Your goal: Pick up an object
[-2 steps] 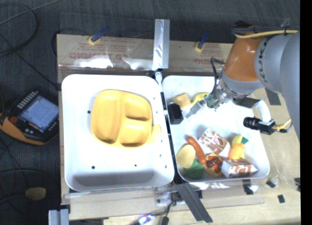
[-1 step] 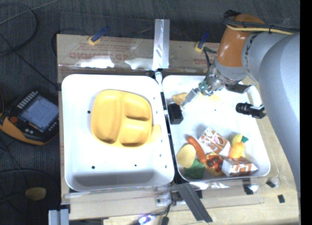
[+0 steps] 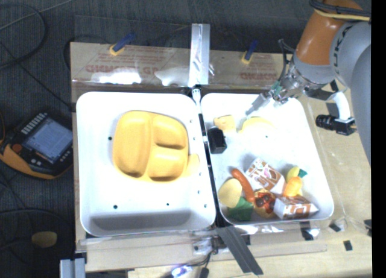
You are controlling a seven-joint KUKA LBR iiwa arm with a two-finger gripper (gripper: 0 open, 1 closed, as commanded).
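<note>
**A:** Where are the things you could pick?

**B:** Look in your right bin [image 3: 310, 150]. A pale yellow piece [image 3: 225, 122] lies at its far left, with a black block [image 3: 216, 140] just nearer, against the divider. A flat yellow piece [image 3: 258, 125] sits to the right of the pale one. The rest crowd the near end: a red sausage [image 3: 242, 182], a round yellow item [image 3: 229, 192] over something green [image 3: 242, 210], a printed carton [image 3: 265, 174], a second carton [image 3: 295, 208] and a small orange-yellow fruit [image 3: 294, 183].

**A:** And the tool?

**B:** Your tool [image 3: 252, 111] points down and left over the far part of that bin, its tip just above the flat yellow piece. I cannot tell whether it is released or clenched, and nothing shows between its fingers.

**A:** The other side?

**B:** Your left bin [image 3: 96, 210] holds a yellow divided tray [image 3: 149, 144]. Left of the bench [image 3: 151, 60], a handheld pendant [image 3: 39, 144] rests on the dark floor.
</note>
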